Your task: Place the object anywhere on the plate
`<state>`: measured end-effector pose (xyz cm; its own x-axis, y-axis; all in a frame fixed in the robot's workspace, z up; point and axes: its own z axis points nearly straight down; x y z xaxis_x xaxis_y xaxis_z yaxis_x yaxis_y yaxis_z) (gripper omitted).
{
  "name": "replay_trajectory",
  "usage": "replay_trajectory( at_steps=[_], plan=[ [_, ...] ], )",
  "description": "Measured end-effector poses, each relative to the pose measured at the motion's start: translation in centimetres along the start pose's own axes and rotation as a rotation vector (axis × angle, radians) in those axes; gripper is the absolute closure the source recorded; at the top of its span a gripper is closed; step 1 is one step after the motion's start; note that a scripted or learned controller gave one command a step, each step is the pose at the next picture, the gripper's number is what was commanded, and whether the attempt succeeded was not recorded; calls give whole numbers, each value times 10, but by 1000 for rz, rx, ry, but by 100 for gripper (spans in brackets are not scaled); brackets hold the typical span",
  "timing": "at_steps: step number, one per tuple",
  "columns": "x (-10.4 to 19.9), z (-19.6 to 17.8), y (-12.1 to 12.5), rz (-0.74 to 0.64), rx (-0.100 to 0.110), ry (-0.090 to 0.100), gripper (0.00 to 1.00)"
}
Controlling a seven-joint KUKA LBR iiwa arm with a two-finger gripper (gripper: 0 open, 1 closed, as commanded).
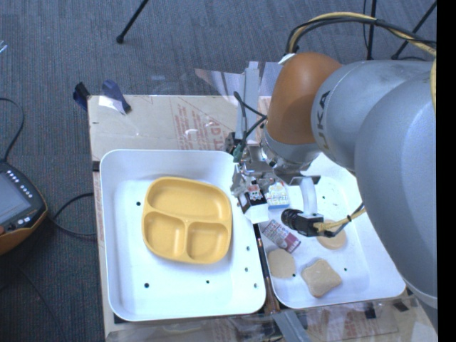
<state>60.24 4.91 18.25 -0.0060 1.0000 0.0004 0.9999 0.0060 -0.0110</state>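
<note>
On the desk (pixel 164 120), the yellow plate (pixel 187 219) is seen in the left bin (pixel 117 191). It lies flat, and nothing is seen in its three compartments, so the placing is judged as not yet done.

To the right of the plate, the gripper (pixel 249 184) is found above the border where the two bins meet, near the plate's right rim. A small white and blue packet (pixel 276 192) is seen just beside it on the right, and this is taken as the task's object. Whether the packet is grasped, or the gripper is released or clenched, cannot be told, because the wrist parts and cables are crowded there.

The step in hand is judged to be the carrying towards the plate, or a pick-up at the bin edge. For the next move, a short travel to the left over the plate is called for, and then a release.

Further right, in the right bin (pixel 370 262), a wrapped red packet (pixel 279 235), a round tan piece (pixel 281 263) and a bread-like piece (pixel 320 277) are lying. A large part of this bin is hidden by the arm (pixel 370 134), and a second round piece (pixel 332 238) is partly covered by a cable.
</note>
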Motion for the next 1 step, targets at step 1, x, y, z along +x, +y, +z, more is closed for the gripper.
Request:
replay_trajectory(
  at_steps=[1],
  plan=[
    [-1,-2,1,1,-4,-1,0]
  ],
)
